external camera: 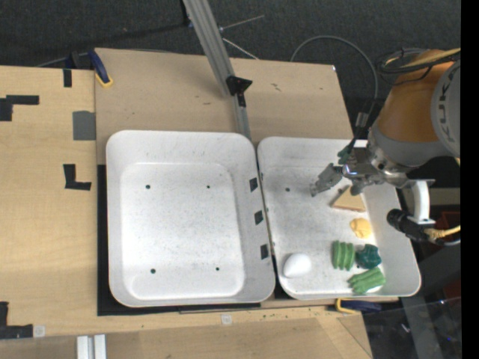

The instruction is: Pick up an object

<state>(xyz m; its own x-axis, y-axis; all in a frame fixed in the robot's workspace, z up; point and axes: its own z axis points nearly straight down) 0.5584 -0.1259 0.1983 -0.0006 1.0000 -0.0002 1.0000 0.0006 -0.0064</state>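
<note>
Pincer [338,184] sits over the right bin [299,163], upper-right part of its floor. Fingers [326,179] look spread, one reaching left toward the bin's middle, the other by the tan wedge [349,200]; nothing visible between them. Can't tell whether that finger touches the wedge.

Candidate objects, all in the right bin:
- tan wedge: flat, triangular, pale beige, just below-right of the pincer.
- yellow piece [361,227]: small, rounded, below the wedge, near the bin's right wall.
- green ribbed piece [343,255]: bright green, upright-ish, segmented, below the yellow piece.
- dark teal piece [367,257]: lumpy, just right of the green ribbed piece, looks touching.
- second green piece [367,280]: bright green, elongated, lying tilted at the bin's lower-right corner, just under the teal one.
- white ball [297,265]: roundish, low contrast against the bin floor, lower-left part of the bin, well apart from the pincer.

Left bin [123,200] sits edge to edge with the right bin, black clips along the shared edge.

Arm [415,118]: orange band, grey below it. Partial letters "KU" on the orange part at frame edge. No other legible text.

Both bins rest on the tabletop [172,88]; a grey metal rail [213,40] runs diagonally above the bins.
</note>
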